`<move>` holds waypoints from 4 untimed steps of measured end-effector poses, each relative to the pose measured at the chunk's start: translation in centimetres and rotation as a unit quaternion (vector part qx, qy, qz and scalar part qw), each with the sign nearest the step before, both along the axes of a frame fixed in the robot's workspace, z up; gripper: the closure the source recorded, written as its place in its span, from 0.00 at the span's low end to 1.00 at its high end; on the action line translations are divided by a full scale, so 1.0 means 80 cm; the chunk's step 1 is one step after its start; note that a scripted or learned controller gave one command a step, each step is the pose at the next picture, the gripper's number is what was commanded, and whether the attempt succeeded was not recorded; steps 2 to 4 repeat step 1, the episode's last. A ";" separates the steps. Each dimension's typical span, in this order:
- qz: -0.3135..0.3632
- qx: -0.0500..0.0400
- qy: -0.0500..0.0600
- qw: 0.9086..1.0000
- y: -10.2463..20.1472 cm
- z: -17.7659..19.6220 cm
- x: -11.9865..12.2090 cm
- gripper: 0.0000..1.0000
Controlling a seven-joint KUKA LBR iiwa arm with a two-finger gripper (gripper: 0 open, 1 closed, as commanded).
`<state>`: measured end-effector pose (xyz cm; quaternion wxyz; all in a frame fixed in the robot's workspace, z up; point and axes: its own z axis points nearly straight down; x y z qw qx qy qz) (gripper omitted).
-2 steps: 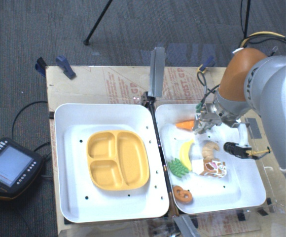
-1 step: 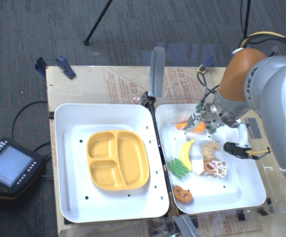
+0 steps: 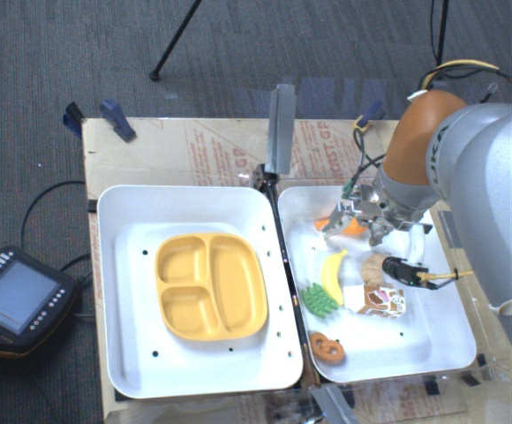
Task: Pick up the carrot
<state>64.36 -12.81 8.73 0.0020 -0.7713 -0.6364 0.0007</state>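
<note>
The orange carrot (image 3: pixel 342 227) lies in the upper left part of the right white bin (image 3: pixel 441 347). My gripper (image 3: pixel 363 218) is low over the bin, right at the carrot's right end and partly covering it. I cannot tell whether the carrot is gripped or only lies beneath the gripper. The grey arm with its orange band (image 3: pixel 419 144) comes in from the upper right.
Below the carrot lie a yellow banana (image 3: pixel 332 273), a green leafy toy (image 3: pixel 320 300), a brown pretzel (image 3: pixel 327 349), a tan bread piece (image 3: pixel 374 268) and a small printed carton (image 3: pixel 382 301). The left bin (image 3: pixel 124 228) holds a yellow divided plate (image 3: pixel 210 286). A grey post (image 3: pixel 281 135) stands between the bins.
</note>
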 end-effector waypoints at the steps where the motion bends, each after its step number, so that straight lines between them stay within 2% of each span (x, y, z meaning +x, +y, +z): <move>1: 0.036 -0.001 -0.003 0.999 -0.045 0.064 0.002 0.00; 4: 0.036 -0.001 -0.003 0.999 -0.045 0.064 0.002 0.00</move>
